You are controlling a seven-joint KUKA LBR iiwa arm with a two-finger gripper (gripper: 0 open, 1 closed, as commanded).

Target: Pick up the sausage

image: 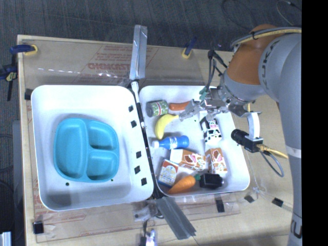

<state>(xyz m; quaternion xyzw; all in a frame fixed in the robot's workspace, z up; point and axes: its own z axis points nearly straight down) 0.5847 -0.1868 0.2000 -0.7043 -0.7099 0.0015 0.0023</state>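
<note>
The sausage (180, 106) lies in the right bin (241, 160), up at about 11 o'clock of that bin's floor, close to the far wall, with a small green can (158, 108) touching or just beside its 9 o'clock end and a banana (163, 124) just below it toward 7 o'clock. The hand (196, 110) has its metal tips at the sausage's 3 o'clock end, low in the bin, but the cluttered linkage hides the gap, so I cannot tell how far open it is or whether anything sits between the tips; the sausage looks to be resting flat, not lifted. Judged from this, the approach is done and the grasp and lift are left to do. The rest of the right bin is crowded: a white bottle with a blue cap (171, 142) at the centre, a cow-print carton (212, 132) toward 3 o'clock, juice cartons (192, 160) and a carrot (183, 184) toward 6 o'clock. The left bin (46, 101) holds 1 blue divided tray (87, 148). Both bins sit side by side on the tabletop (266, 209). The likeliest trouble is the can and banana crowding the sausage, leaving little room for a clean close.
</note>
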